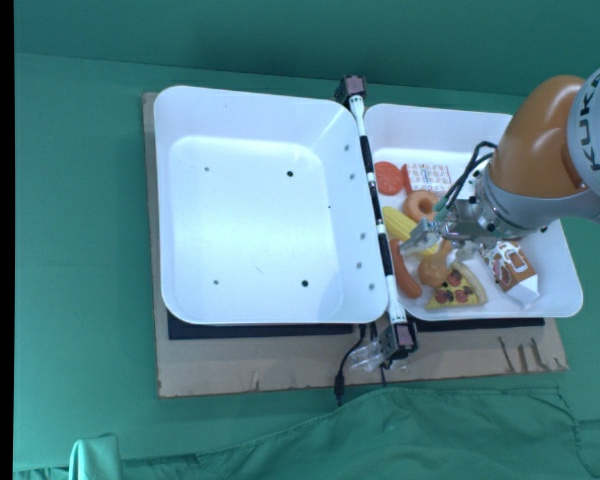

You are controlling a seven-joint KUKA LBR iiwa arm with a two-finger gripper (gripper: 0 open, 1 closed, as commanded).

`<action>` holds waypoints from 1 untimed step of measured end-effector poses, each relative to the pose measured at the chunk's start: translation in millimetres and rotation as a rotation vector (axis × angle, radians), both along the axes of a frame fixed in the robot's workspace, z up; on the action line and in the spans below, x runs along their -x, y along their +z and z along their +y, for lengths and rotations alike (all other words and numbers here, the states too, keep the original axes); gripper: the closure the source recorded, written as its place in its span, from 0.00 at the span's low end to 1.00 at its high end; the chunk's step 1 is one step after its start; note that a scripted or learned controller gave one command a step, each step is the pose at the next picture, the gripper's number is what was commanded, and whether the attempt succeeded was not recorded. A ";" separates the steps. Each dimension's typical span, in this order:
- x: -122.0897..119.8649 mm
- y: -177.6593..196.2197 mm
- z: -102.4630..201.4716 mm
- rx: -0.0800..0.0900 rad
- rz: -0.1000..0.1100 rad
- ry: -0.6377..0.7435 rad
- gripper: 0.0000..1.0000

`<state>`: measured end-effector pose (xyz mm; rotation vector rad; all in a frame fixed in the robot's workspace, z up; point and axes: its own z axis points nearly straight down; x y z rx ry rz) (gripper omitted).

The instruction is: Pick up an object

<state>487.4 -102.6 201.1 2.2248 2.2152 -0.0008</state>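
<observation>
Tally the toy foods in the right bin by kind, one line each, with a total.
Visible in the right bin, beside the gripper:
Pizza slice: 1
Donut: 1
Corn cob: 1
Sausage: 1
Orange fruit: 1
Red round slice: 1
Printed flat packet: 1
Carton: 1
Total: 8
The arm may hide more.

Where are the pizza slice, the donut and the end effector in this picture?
pizza slice (458,290), camera view, on its topped face.
donut (419,206), camera view, on its glazed ring.
end effector (427,234), camera view, midway between its fingertips.
</observation>
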 end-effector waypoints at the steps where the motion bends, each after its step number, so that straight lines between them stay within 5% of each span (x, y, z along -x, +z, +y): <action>1: -4.0 -15.9 -4.8 0.006 -0.016 -0.004 0.00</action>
